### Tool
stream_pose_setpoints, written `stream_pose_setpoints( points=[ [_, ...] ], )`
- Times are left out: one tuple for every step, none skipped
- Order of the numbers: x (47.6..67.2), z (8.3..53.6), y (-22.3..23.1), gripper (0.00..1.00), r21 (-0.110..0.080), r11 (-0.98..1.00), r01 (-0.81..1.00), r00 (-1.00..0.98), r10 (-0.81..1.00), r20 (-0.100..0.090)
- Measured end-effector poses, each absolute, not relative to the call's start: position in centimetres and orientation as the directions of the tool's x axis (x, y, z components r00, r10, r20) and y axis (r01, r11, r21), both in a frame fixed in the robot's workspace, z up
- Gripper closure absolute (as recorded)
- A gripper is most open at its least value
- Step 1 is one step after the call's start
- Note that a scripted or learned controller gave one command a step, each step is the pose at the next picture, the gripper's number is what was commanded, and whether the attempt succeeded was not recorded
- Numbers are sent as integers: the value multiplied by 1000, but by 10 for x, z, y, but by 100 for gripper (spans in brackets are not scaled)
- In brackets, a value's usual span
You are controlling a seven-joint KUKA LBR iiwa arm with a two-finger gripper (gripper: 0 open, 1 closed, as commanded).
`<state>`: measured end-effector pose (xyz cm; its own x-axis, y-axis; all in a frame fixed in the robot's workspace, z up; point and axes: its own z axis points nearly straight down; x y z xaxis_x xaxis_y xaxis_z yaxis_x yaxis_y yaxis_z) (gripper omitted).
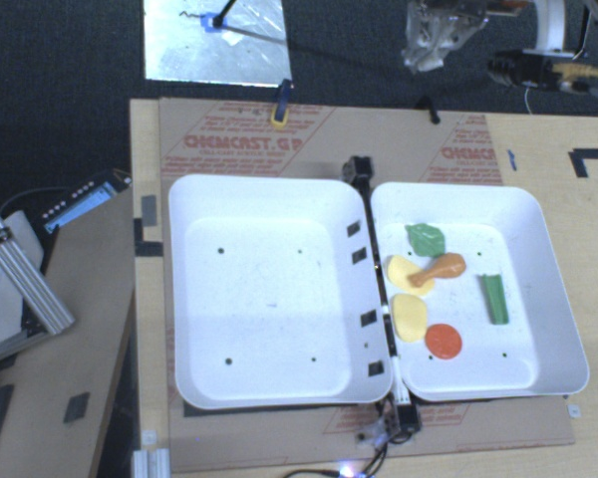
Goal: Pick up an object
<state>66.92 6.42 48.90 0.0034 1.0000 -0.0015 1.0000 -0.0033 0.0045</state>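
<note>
The left bin [269, 302] sits far down and to the left of the gripper [429, 56]. Its white floor has only small dark dots on it, so there is lots of open room inside. Its rim goes all the way around, and its right edge touches the black clips [364, 257] that run down the middle between the two bins.

The right bin [538, 267] lies below the gripper, a little to its right. All the toys sit in the left half of this bin, near the middle edge. The green leafy toy [426, 237] is the closest one to the gripper, almost straight below it. Just under that is the orange drumstick toy [439, 267], which touches the top yellow piece [403, 270]. Lower down is another yellow piece [410, 317], close to the bin's left wall. Beside it sits the red round toy [443, 341]. The green stick [495, 298] lies apart from the others, more to the right, with bare floor around it. The right side of this bin has open floor up to its rim.

The gripper hangs high up past the far edge of the brown board [249, 142], over the dark floor, well apart from both bins. It is blurry, and I cannot tell how wide it is or whether it has anything.
</note>
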Motion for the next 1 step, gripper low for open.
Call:
stream_pose_setpoints(
  points=[
    [668,464,10,100,1,-3,1000,3,1000,-2]
  ],
)
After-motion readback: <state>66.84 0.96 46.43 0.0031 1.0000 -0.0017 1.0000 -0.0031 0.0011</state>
